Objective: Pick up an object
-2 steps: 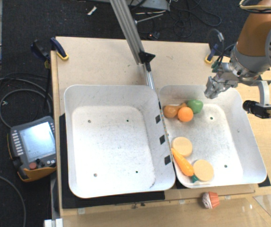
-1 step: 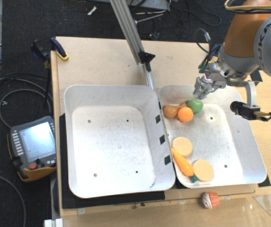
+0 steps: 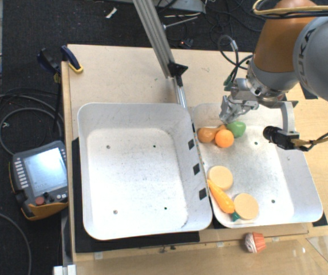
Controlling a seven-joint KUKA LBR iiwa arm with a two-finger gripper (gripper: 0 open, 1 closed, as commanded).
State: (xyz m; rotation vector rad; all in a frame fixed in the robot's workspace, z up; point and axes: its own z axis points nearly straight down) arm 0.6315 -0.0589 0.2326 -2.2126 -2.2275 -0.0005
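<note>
Objects for the picking all sit in the right bin (image 3: 301, 188), while the left bin (image 3: 135, 171) at nine o'clock of it offers us nothing to aim at. Scanning from the left, we find a brownish-orange piece (image 3: 206, 134) tight against the bin's dividing wall, touching an orange ball (image 3: 224, 138), and a green piece (image 3: 237, 129) pressed against the ball at its two o'clock. Lower down, at six o'clock of that cluster, lie a pale round slice (image 3: 220, 177), a carrot-like stick (image 3: 221, 197) and a second round slice (image 3: 246, 205).

Now the gripper (image 3: 230, 114): it hangs right above the green piece, at twelve o'clock of the ball. How wide it stands, or whether it has anything, we cannot tell from up here.

We judge the descent is the step in hand. To do it well, we want the tool centred on one piece only, since three neighbours touch. The green piece looks the fairest target; we come straight down and close gently, as rounded toys may squirt sideways.
</note>
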